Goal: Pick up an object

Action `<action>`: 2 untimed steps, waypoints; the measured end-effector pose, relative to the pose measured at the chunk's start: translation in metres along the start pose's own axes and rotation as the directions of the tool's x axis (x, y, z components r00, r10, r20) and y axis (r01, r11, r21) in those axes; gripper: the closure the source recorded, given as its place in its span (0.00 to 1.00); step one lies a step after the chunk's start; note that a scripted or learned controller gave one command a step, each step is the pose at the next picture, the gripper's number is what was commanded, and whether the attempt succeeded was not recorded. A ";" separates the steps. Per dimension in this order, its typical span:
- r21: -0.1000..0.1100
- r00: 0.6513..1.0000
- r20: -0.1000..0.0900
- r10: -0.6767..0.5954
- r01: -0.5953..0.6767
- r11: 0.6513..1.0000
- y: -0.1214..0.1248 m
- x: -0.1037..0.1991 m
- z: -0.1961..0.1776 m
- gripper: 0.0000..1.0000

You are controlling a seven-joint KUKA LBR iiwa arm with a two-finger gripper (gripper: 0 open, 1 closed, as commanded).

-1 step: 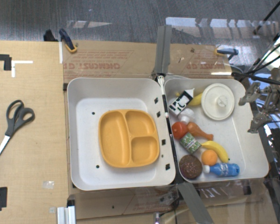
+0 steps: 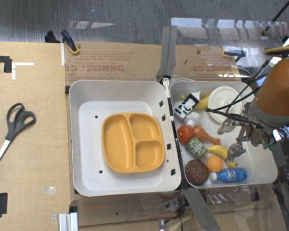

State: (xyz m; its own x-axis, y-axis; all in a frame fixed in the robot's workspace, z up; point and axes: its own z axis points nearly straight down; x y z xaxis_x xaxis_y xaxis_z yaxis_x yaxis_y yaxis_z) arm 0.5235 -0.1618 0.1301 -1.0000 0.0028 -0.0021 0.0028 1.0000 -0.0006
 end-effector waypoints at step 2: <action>0.001 0.954 0.001 0.301 -0.301 0.954 0.006 -0.027 0.037 0.00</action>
State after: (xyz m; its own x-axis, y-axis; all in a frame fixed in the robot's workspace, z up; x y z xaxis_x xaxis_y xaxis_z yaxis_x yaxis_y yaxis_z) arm 0.5502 -0.1559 0.0930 -0.9527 0.3038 -0.0031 0.3038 0.9527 -0.0007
